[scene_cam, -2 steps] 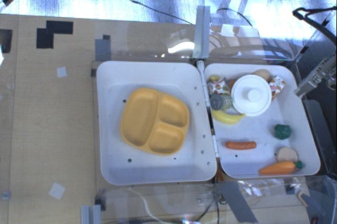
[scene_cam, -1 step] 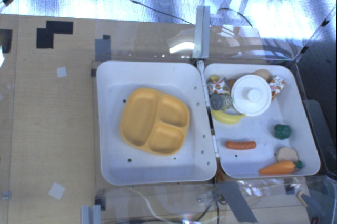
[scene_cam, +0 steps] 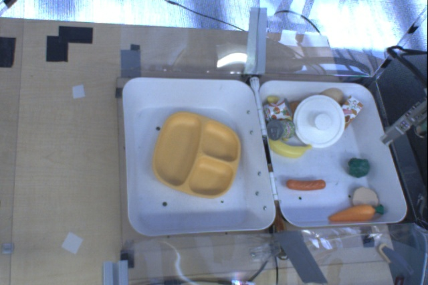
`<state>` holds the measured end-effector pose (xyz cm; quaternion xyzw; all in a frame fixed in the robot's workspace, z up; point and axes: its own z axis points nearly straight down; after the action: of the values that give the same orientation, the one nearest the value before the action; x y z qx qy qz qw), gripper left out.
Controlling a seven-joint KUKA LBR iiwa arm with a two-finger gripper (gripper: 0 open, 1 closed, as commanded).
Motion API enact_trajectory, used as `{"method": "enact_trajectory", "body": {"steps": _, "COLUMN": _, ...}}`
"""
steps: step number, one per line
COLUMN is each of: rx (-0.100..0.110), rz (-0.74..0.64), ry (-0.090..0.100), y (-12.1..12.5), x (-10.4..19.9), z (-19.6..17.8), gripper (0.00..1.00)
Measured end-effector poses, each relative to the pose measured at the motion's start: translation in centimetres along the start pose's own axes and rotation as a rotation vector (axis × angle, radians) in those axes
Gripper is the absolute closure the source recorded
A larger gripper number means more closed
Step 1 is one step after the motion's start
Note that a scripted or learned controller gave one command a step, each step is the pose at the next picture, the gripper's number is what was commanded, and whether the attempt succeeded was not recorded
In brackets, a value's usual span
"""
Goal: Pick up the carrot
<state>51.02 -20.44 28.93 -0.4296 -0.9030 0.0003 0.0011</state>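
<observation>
At the near right corner of the right bin (scene_cam: 394,191) lies the tapered orange carrot (scene_cam: 352,213), smooth and green-tipped, beside a pale round piece (scene_cam: 364,196). Farther back sit a glossy sausage (scene_cam: 306,184), a curved banana (scene_cam: 289,148) and a white lidded pot (scene_cam: 320,120) that hides items behind.

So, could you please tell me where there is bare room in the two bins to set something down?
The left bin has bare floor all around the yellow divided plate, widest along its front. In the right bin, the middle is free between the sausage and the green vegetable. It is crowded around the white lidded pot and by the carrot.
</observation>
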Motion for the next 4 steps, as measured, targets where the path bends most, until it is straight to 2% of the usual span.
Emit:
{"method": "enact_trajectory", "body": {"steps": 1, "rx": 0.001, "rz": -0.065, "ry": 0.005, "y": 2.4, "x": -1.8, "z": 18.9, "gripper": 1.00}}
{"method": "enact_trajectory", "body": {"steps": 2, "rx": -0.010, "rz": -0.326, "ry": -0.020, "y": 8.2, "x": -6.6, "z": -2.7, "gripper": 1.00}}
{"method": "enact_trajectory", "body": {"steps": 3, "rx": -0.005, "rz": -0.327, "ry": -0.010, "y": 8.2, "x": -6.5, "z": -2.2, "gripper": 0.00}}
{"method": "enact_trajectory", "body": {"steps": 4, "rx": 0.001, "rz": -0.253, "ry": 0.003, "y": 7.1, "x": -2.2, "z": 15.0, "gripper": 0.00}}
